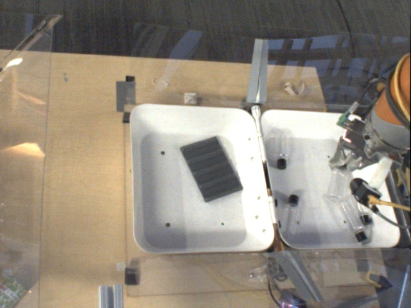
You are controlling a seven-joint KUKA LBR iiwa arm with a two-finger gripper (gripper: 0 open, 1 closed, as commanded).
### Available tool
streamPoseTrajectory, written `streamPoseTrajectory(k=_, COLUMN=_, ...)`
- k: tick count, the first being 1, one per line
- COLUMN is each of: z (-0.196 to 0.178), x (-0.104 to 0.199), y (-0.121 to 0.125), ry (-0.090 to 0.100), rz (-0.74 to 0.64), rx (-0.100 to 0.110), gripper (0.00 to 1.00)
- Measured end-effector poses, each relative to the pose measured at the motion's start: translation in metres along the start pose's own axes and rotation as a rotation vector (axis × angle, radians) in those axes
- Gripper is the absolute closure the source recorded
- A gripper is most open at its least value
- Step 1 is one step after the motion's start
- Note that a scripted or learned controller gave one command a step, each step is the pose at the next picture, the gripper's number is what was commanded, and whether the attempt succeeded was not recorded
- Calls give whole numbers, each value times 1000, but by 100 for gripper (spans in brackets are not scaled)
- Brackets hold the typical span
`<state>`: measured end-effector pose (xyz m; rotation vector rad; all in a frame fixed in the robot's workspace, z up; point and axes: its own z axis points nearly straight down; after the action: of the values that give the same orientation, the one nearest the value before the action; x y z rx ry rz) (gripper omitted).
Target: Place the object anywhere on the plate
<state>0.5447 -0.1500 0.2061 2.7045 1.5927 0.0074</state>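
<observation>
Wooden bench (77,191) with two white bins (144,172), dark carpet (160,8) behind

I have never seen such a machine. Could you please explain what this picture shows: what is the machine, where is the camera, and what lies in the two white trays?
The camera is fixed above a wooden bench, looking down at a slant. On the bench stand two shallow white bins side by side. The left bin holds a dark grey ribbed plate, lying flat and turned at an angle. The right bin holds several small clear objects with black ends, for example one near its left wall. From the right edge reaches a robot arm, grey with an orange band. Its gripper is low over the right bin; I cannot tell whether it holds anything.
</observation>
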Motion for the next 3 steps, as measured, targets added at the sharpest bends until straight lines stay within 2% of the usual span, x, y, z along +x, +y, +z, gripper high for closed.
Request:
streamPoseTrajectory(k=1, z=-40, x=-9, y=14, ry=-3, rz=374, rx=2, gripper=100)
streamPoseTrajectory(k=2, z=-98, x=-37, y=13, ry=-3, rz=634, rx=0, gripper=100)
streamPoseTrajectory(k=3, z=-141, x=-20, y=34, ry=-5, rz=851, rx=2, gripper=100)
